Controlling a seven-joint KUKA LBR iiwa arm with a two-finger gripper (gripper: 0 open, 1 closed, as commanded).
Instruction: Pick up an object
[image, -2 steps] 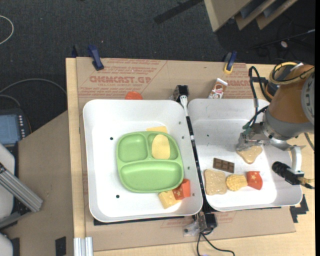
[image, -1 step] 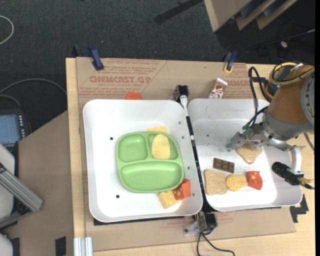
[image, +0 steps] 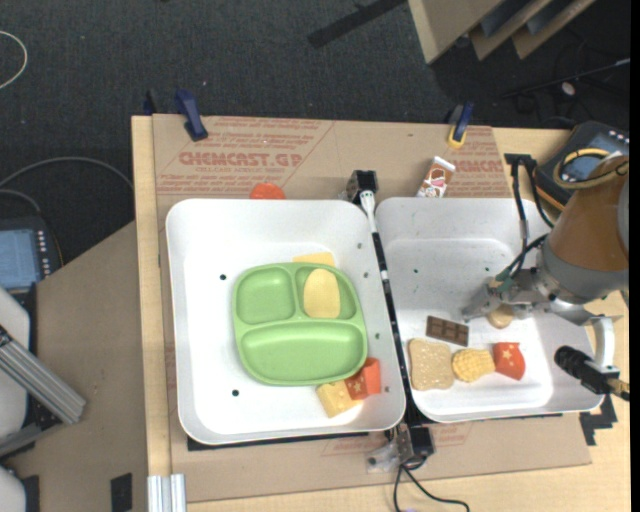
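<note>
In the right bin (image: 440, 235) a brown chocolate bar (image: 447, 329), a slice of toast (image: 431, 365), a round yellow biscuit (image: 472, 364) and a red piece (image: 509, 360) lie near the front. My gripper (image: 495, 305) is low over the bin's right middle, just above a small tan item (image: 500, 319) and right of the chocolate bar. Nothing is visibly lifted. The left bin (image: 200, 300) holds a green divided plate (image: 298, 340) with a pale yellow piece (image: 321, 294) in its upper right compartment.
An orange block (image: 368, 379) and a yellow block (image: 337, 398) sit at the plate's front right corner. Behind the bins, a snack packet (image: 437, 178) and an orange disc (image: 266, 191) lie on the board. Blue clamps (image: 190, 113) grip its far edge.
</note>
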